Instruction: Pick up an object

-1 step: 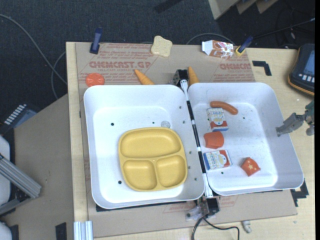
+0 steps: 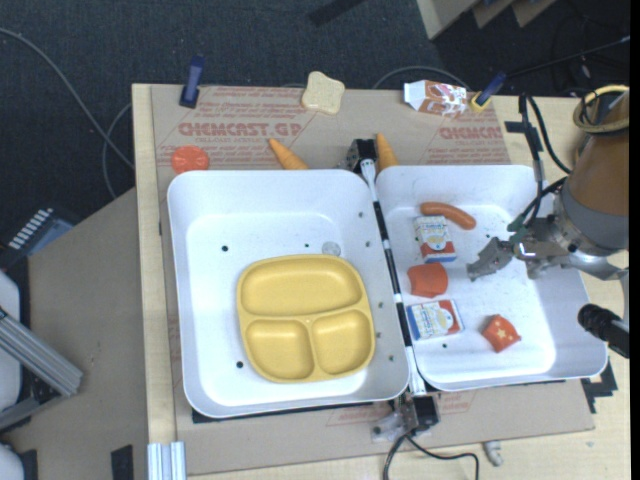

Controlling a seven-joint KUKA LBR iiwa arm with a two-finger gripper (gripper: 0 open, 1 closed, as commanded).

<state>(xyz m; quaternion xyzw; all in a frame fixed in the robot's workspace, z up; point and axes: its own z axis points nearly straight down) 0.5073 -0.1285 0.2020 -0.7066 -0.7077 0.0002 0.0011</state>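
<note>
Toys lie in the right bin (image 2: 520, 178), and any one of them could be picked up. A sausage (image 2: 447, 213) is near the back. Just in front of it sits a small carton (image 2: 434, 237). A round red toy (image 2: 429, 280) comes next, touching that carton's front edge. A second carton (image 2: 432, 320) lies nearer the front, by the bin's left wall. A little red block (image 2: 501, 333) sits to its right, near the front.

The gripper (image 2: 487, 261) hangs over the right bin, to the right of the first carton and the red toy. It holds nothing. Its dark fingers point left, but it is too hard to tell if they are spread or pressed together. The arm (image 2: 596, 203) comes in from the right, grey with an orange band.

The left bin (image 2: 200, 218) has a yellow tray (image 2: 305, 317) with three parts. A small grey thing (image 2: 331, 251) lies just behind the tray.

Behind the bins, on the board (image 2: 240, 128), are a slice of bread (image 2: 322, 92), two carrots (image 2: 287, 155), a round orange toy (image 2: 188, 159), a blue clip (image 2: 191, 81) and a flat carton (image 2: 436, 97).
</note>
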